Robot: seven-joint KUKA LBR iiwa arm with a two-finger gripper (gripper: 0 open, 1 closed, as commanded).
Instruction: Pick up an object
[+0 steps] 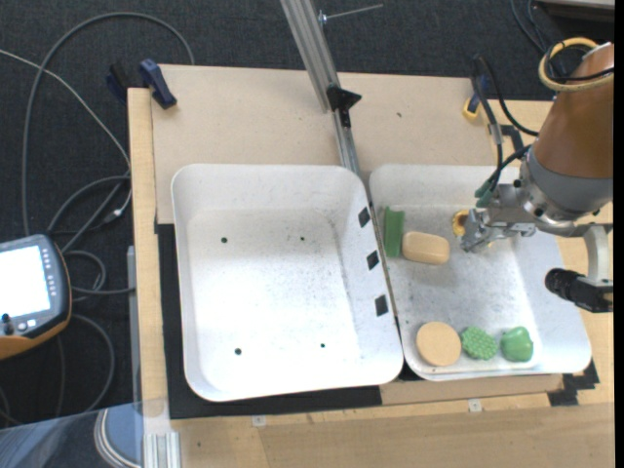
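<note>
The right bin (546, 291) holds a tan oblong block (426, 249), a green flat piece (393, 232) leaning by the bin's left wall, a tan round disc (439, 343), a textured green lump (478, 343) and a smooth green lump (517, 344). A small yellow object (460, 222) lies just left of the gripper. My gripper (478, 234) hangs low over the right bin's upper middle, right of the tan block. I see nothing between its fingers, and their spacing is hidden from this angle.
The left bin (273, 281) sits beside the right one, split by a metal rail (341, 135) with black clips. Cables and a yellow clamp (475, 110) lie at the bench's back right. A pendant sits on the floor at far left.
</note>
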